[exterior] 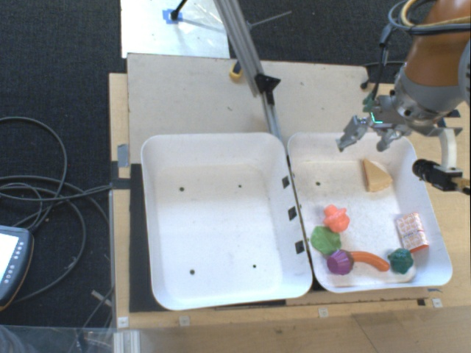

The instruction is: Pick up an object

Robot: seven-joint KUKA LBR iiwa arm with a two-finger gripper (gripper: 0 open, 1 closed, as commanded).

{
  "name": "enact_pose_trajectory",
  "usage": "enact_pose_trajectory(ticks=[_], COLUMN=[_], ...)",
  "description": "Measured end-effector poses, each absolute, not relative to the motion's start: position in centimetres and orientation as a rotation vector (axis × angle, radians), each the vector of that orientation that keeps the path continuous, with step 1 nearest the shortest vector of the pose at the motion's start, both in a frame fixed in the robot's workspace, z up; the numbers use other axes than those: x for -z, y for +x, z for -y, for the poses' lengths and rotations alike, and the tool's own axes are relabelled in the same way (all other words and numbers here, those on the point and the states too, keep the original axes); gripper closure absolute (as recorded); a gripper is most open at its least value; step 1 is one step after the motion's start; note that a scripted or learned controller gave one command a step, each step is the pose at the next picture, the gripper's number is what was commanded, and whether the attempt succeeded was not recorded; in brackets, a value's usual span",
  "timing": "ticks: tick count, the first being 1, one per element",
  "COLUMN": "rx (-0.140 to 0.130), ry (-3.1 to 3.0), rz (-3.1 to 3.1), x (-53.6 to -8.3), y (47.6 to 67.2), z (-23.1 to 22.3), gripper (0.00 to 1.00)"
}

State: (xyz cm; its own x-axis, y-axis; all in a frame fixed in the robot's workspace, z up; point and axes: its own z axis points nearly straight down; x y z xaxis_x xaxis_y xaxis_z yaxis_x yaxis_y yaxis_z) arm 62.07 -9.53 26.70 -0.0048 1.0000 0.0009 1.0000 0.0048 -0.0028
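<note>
My gripper [370,137] hangs open above the far part of the right bin [316,160], with nothing between its fingers. A tan wedge [375,175] lies just below and to the right of it. Nearer the front lie an orange-red toy [336,217], a green leafy piece [324,240], a purple piece [340,262], an orange carrot-like stick [368,259], a dark teal piece [401,259] and a pink patterned block [411,231].
The left bin [213,219] sits beside the right one, sharing a middle wall with black tabs [292,212]. A grey pole [243,35] slants across the back. Cables [44,190] and a tablet [11,259] lie on the floor at left.
</note>
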Motion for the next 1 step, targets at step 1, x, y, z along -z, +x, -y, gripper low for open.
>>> enact_pose_trajectory(ticks=[1], rx=[0.002], ry=[-2.217], rz=[2.227], x=[-26.94], y=[62.13], z=[9.55], gripper=[0.00])
